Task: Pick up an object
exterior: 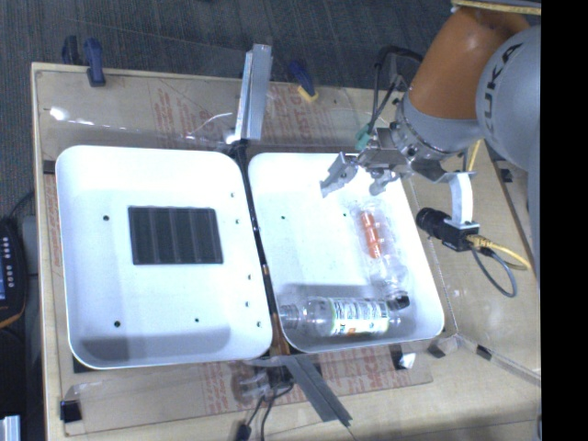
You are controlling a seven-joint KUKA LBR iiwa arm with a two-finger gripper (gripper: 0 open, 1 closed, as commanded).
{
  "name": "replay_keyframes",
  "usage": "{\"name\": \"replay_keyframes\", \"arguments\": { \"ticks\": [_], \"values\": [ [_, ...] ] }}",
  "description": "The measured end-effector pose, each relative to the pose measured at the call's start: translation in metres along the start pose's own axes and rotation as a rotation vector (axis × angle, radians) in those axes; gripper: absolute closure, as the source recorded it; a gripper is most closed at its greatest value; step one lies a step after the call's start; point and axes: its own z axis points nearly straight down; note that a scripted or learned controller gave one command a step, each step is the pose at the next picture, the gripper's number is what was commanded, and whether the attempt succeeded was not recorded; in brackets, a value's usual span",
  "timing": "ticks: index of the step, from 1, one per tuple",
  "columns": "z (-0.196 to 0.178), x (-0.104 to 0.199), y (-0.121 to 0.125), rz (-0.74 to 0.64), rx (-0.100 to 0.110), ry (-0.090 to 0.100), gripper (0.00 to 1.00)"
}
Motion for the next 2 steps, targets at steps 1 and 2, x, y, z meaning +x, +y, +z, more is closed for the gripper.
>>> {"name": "replay_keyframes", "arguments": {
  "ticks": [1, 2],
  "values": [
    [0.0578, -0.0687, -0.0021, -0.117, -0.001, 0.0, 0.0],
    [0.0576, -0.0687, -0.002, -0.117, -0.001, 0.0, 0.0]
  ]
}}
